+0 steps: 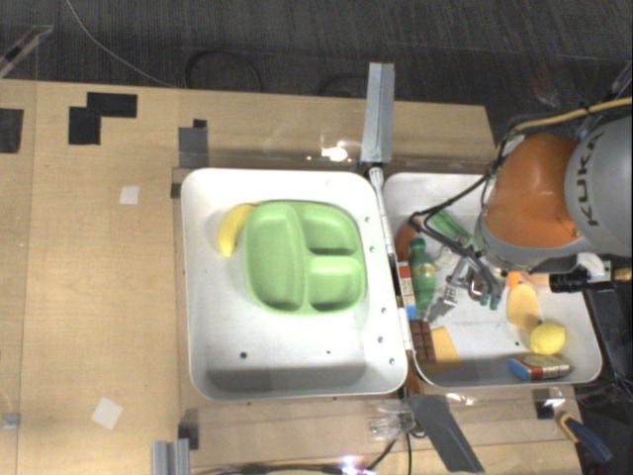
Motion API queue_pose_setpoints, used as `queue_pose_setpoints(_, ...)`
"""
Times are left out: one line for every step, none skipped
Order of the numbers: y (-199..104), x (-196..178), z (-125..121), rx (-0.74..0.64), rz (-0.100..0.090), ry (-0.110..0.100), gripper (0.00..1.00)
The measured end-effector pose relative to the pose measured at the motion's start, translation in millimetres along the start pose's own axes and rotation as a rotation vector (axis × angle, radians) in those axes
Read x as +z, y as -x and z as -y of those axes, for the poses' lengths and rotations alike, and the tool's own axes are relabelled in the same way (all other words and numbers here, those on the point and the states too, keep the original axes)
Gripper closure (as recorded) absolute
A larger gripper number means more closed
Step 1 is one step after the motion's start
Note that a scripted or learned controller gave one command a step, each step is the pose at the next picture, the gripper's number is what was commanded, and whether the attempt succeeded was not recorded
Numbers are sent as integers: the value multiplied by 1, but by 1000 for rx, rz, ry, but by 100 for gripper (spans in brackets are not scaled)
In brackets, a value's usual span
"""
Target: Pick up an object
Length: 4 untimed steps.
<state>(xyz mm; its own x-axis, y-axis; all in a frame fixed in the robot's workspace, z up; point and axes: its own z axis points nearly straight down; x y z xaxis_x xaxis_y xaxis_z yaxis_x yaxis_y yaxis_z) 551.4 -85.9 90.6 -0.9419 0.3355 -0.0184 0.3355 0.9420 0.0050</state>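
The right bin (492,349) holds several small items. A green bottle (423,277) lies near its left wall, with a brown bar (422,341) and an orange block (445,345) in front of it. A yellow lemon (548,339), an orange-yellow piece (522,305) and a blue and red item (540,369) lie at the front right. My gripper (450,293) hangs low in this bin, just right of the green bottle and above the orange block. The arm's orange band (529,196) hides the bin's back right part.
The left bin (287,369) holds a green divided plate (302,255) with a banana (231,229) at its left edge. A metal divider post (377,117) stands behind the wall between the bins. Wooden bench (89,295) stretches to the left.
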Motion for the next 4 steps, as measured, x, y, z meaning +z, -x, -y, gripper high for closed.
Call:
queue_pose_setpoints(27,1,-4,-180,-5,-1,0)
queue_pose_setpoints(77,3,5,-265,-6,-1,0)
queue_pose_setpoints(44,2,-5,-94,-3,-3,0)
queue_pose_setpoints(48,-13,-6,-97,13,-2,100)
